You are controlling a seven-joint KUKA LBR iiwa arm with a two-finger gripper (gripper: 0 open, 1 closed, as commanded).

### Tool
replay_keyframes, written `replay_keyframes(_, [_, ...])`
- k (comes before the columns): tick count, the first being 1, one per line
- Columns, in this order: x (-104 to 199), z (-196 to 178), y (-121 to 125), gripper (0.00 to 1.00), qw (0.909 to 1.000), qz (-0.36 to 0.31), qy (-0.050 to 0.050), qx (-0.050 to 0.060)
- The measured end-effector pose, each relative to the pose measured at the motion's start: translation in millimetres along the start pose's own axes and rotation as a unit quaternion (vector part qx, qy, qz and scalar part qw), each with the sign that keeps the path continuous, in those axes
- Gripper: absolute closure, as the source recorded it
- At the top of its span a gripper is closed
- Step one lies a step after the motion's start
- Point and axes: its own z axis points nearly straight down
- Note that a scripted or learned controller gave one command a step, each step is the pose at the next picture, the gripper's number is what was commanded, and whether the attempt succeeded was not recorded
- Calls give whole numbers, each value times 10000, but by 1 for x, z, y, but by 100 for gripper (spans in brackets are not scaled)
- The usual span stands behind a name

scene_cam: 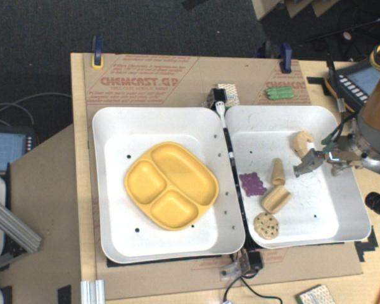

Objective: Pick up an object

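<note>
The right bin point(329, 217) holds several small things. A purple cluster point(252, 183) lies at its left, with a slim tan cylinder point(277, 171) next to it. Below them are a thicker tan piece point(276, 199) and a round speckled cookie point(266, 225). A pale beige lump point(301, 142) sits near the bin's upper right. My gripper point(307, 163) reaches in from the right and hangs just below that lump, to the right of the slim cylinder. I see nothing held in it. The left bin point(107, 132) bears a yellow divided plate point(171, 185).
A green object point(280, 94) lies on the bench behind the right bin. A small patterned block point(227, 95) sits at the back between the bins. Blue clamps point(97, 51) hold the board's far edge. The arm's grey body point(373, 122) stands over the right bin's right rim.
</note>
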Motion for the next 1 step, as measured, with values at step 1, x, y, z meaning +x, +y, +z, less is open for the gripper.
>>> replay_keyframes(1, [5,112,49,0,10000,-14,8,18])
